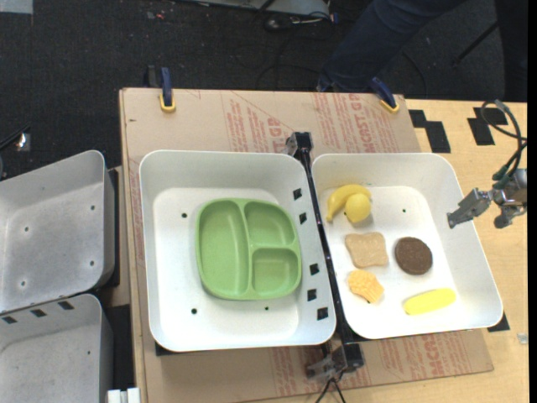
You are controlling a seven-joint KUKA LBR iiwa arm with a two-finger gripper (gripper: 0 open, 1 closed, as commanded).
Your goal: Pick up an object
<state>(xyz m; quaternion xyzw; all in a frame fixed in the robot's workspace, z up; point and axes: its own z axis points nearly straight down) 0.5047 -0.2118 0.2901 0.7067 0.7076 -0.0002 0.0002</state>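
Nearest the camera in the right bin (pixel 470 225), a yellow oblong piece (pixel 430 301) lies close to the near wall. A grasp there could be spoiled by the wall itself: a finger coming down on the rim side would be likely to strike it or push the piece against it.

Just left of it an orange-yellow lumpy piece (pixel 366 285) is seen, and right behind that a tan slice of toast (pixel 367 249). The two lie so close that it cannot be told whether they touch. Both could be caught or shoved together if the descent is aimed between them.

To the right of the toast a flat dark brown round (pixel 414 255) lies apart from its neighbours. Being flat, it could be slid over rather than lifted.

Farther back a yellow banana-like piece (pixel 347 204) rests near the divider; its curved surface may let it roll out of a closing grip.

The hand (pixel 480 205) is seen beyond the right bin's right rim, above the desk (pixel 453 133), well apart from every piece. Whether its fingers are apart or together cannot be told, and nothing is seen between them.

The green sectioned plate (pixel 249 248) in the left bin (pixel 159 225) lies far from the hand.
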